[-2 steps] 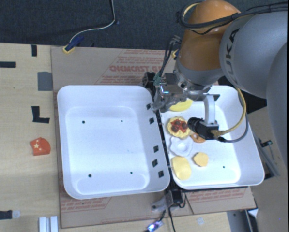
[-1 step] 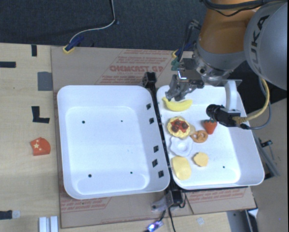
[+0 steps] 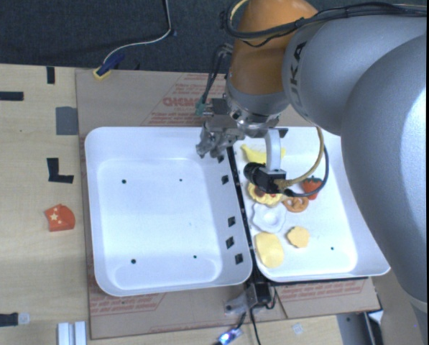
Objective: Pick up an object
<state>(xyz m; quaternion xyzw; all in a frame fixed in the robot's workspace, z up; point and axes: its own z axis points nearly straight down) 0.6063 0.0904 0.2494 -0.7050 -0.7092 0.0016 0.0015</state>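
**Hand over the wall between the two bins**

The hand (image 3: 214, 141) hangs over the far end of the wall between the bins; I cannot tell if it is wide or narrow. In the right bin (image 3: 343, 228) lie a large yellow piece (image 3: 269, 250), a small yellow piece (image 3: 297, 237) and a white piece (image 3: 267, 218). A red block (image 3: 60, 218) lies on the worktop (image 3: 27, 192), well apart from the left bin (image 3: 157, 214).

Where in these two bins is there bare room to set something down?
The left bin is bare, wall to wall. The right bin is crowded along its left wall with yellow pieces; only its lower right corner is free.
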